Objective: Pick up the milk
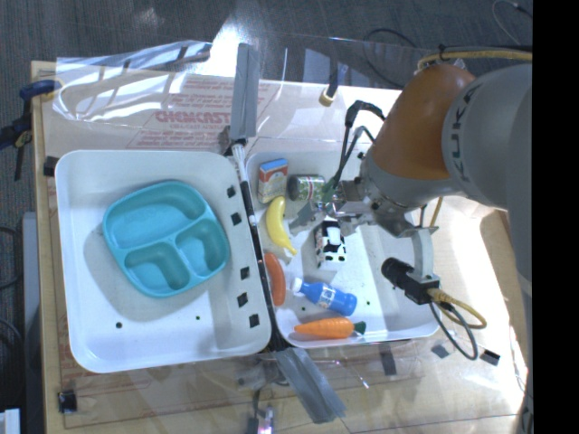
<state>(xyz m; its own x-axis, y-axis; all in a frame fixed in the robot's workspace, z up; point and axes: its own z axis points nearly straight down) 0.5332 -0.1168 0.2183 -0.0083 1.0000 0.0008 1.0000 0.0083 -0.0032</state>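
Bright, slightly soft, glare on plastic sheeting point(127, 70).

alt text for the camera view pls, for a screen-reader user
The gripper hangs in the right bin just above a black-and-white milk carton. Around it lie a banana, a can, a small box, a blue bottle and a carrot. The left bin holds a blue divided plate.

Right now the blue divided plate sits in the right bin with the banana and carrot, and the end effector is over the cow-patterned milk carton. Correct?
Not quite. The camera view shows the blue divided plastic plate in the left white bin, apart from the yellow banana and orange carrot, which lie in the right white bin. The end effector is over the black-and-white cow-patterned milk carton.
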